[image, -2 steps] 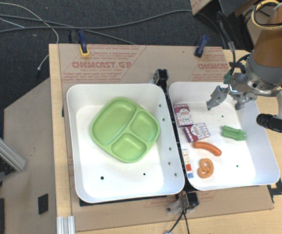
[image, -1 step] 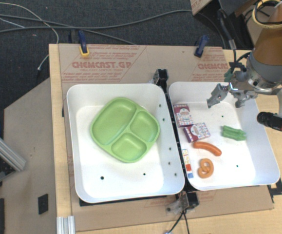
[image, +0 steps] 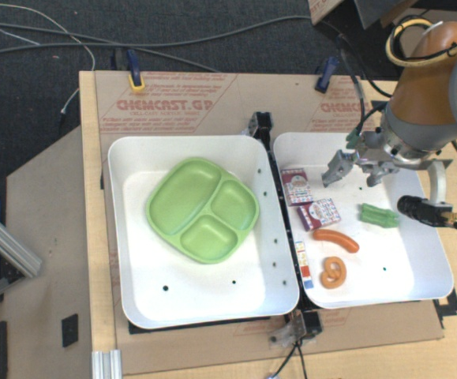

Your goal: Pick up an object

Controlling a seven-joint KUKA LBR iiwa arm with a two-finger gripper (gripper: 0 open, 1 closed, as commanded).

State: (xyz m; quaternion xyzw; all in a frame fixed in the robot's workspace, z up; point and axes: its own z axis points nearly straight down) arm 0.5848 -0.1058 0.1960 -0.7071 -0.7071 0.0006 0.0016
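Your left bin (image: pixel 125 235) carried a green divided plate (image: pixel 203 209). In the right bin (image: pixel 417 283) lay small cartons (image: pixel 296 186), a sausage (image: pixel 337 239), a pretzel (image: pixel 333 272) and a green piece (image: pixel 380 215), all unlifted. Your gripper (image: pixel 357 168) hung above them, spread open and holding nothing, so you had the whole pick left, with no obstacle.

I count two white bins (image: pixel 125 235), one green divided plate (image: pixel 203 209), two small cartons (image: pixel 295 185) (both maroon-printed), one sausage (image: pixel 336 239), one pretzel (image: pixel 333 272), one green block (image: pixel 379 215).
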